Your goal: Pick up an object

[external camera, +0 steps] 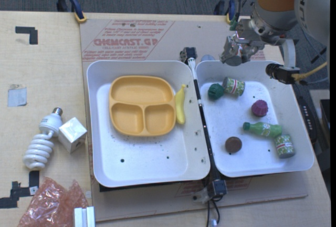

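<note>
My gripper hangs above the back edge of the right bin, up and to the right of a small can and a dark green ball. Nothing shows between its fingers. Also in the right bin lie a purple ball, a green bottle, a second can and a brown ball. The left bin holds a yellow divided plate and a banana along its right side.
On the bench left of the bins lie a spiral light bulb, a white cube and a crinkled red bag. Clamps sit at the board's back corners.
</note>
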{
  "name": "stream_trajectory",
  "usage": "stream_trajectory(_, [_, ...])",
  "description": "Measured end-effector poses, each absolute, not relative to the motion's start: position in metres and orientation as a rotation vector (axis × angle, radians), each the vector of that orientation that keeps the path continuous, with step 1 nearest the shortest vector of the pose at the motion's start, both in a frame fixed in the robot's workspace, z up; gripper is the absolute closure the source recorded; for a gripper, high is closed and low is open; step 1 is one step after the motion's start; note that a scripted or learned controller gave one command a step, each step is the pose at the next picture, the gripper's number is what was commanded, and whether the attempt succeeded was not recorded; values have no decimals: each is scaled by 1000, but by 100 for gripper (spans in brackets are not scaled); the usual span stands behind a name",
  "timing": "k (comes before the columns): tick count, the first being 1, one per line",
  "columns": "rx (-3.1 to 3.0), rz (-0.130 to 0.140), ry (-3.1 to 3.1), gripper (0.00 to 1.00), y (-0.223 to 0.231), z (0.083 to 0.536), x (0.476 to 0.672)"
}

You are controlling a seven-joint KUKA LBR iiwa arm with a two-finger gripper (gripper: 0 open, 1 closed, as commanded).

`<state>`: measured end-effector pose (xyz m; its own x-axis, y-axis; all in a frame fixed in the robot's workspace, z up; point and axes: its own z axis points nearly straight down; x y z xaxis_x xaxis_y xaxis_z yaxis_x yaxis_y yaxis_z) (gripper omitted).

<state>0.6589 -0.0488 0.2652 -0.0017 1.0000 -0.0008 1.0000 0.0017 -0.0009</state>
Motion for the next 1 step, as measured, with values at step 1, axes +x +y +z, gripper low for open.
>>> stream_trajectory(1, [-2223,0,-2223,100,-52,277,659])
